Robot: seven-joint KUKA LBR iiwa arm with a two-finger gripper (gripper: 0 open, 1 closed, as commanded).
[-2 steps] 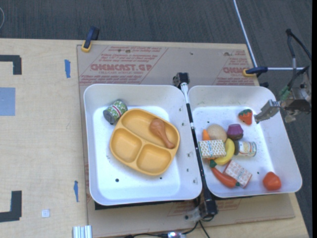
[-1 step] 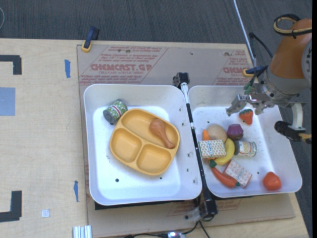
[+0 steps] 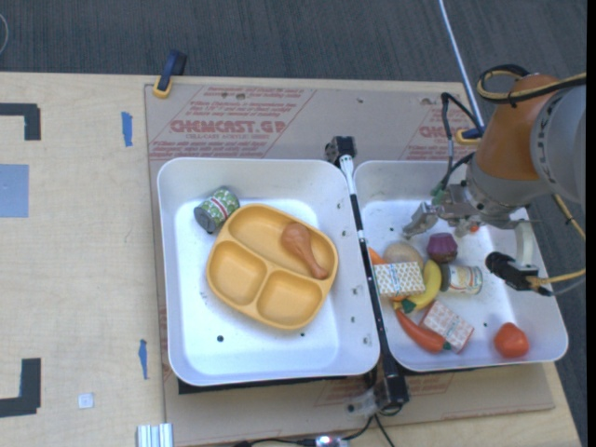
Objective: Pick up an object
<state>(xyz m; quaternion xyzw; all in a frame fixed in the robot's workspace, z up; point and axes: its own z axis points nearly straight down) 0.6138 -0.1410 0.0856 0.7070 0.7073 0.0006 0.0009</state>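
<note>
The gripper [image 3: 445,214] hangs over the far part of the right bin [image 3: 549,343], its fingers spread wide and holding nothing. The purple ball [image 3: 441,247] lies just in front of it, slightly below the fingertips, beside the banana [image 3: 429,284]

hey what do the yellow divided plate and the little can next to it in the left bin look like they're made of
The divided plate looks like moulded plastic: one even yellow-orange colour, rounded compartment walls, a soft sheen. The can, lying on its side, seems to be metal with a green printed label; its grey end looks dull metallic, though it could be a plastic toy.
</note>
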